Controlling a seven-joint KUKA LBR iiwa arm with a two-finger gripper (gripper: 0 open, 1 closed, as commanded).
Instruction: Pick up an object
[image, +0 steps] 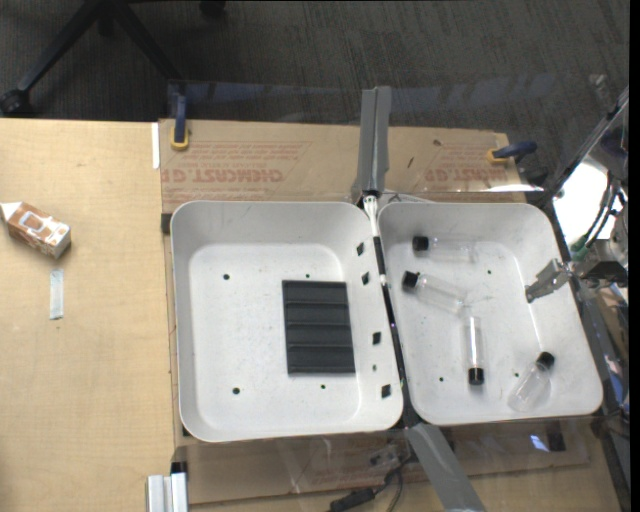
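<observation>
Four clear vials with black caps lie in the right bin (560, 405); a ribbed black block (319, 326) lies in the left bin (200, 400).

The centre vial (472, 350) runs lengthwise up-down, cap toward the near rim. The claw (548, 280) sits at the right bin's right wall, carrying nothing; whether it is released or clenched cannot be judged.
</observation>
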